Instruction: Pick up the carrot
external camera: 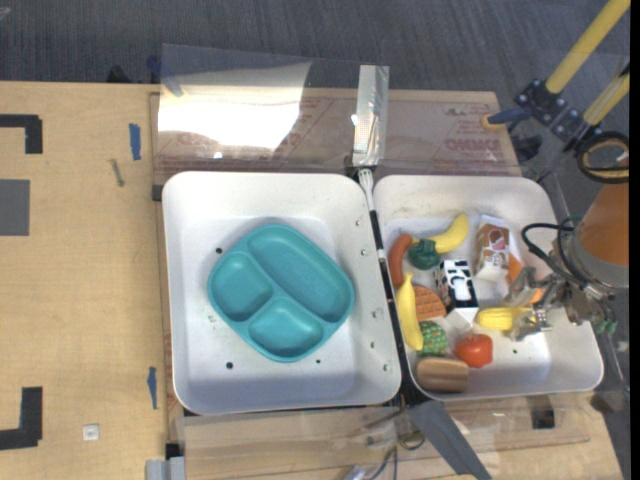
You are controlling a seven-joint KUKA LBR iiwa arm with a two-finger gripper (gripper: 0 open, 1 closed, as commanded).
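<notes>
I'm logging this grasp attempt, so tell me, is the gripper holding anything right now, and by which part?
It cannot be told. The gripper sits low at the right bin's right side near an orange piece, but the view is too small and cluttered to show anything between its fingers.

Two white bins sit side by side on the desk (70, 298). The left bin (190, 218) holds a teal plate (281, 290) w/ three compartments. The right bin (570, 358) is packed w/ toy food — a carrot (399, 256) by its left wall, a banana (453, 234), broccoli (424, 253), a black-and-white carton (458, 281), a tomato (475, 349), a bread roll (442, 371). The arm comes in from the right; its claw (532, 303) sits low over the bin's right part, well apart from the carrot — finger state unclear.
</notes>
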